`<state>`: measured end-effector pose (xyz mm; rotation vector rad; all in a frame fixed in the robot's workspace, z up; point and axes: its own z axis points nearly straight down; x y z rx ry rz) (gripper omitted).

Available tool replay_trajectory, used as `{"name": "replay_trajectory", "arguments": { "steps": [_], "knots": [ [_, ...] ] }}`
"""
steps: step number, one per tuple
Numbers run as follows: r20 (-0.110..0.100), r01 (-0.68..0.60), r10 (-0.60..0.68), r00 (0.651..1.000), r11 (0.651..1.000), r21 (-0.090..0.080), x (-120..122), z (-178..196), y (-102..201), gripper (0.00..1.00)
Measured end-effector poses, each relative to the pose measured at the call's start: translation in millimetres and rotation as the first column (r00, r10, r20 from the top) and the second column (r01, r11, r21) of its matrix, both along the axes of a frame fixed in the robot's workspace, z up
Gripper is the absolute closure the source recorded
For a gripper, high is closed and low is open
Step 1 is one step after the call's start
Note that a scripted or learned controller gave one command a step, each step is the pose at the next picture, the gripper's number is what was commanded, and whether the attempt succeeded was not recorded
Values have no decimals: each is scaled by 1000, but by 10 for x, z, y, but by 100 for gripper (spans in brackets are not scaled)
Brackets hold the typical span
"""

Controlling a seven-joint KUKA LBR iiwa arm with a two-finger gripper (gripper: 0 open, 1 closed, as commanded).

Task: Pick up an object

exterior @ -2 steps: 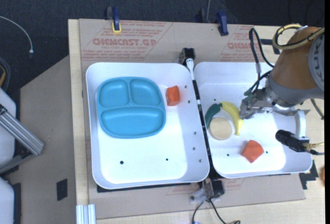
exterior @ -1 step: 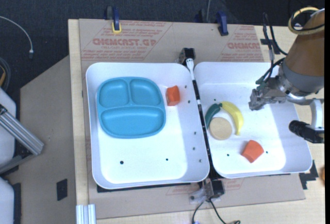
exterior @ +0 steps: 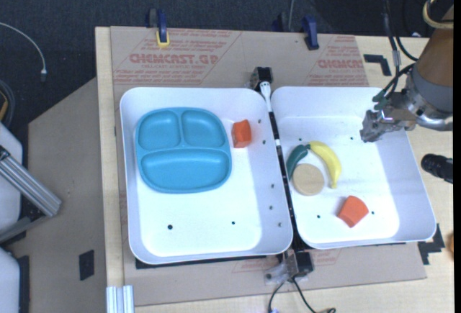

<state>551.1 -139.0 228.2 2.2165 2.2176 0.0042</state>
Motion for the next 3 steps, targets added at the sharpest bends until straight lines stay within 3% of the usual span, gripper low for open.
{"name": "replay_trajectory", "arguments": {
  "steps": [1,2,3],
  "knots": [
    [2,-1,1,1000,1000,0,15,539,-3,100],
    [-8,-4,4,1000,1000,4,90,364,525,100],
    [-6,-6,6,1000,1000,4,125,399,1071,100]
  ]
}}
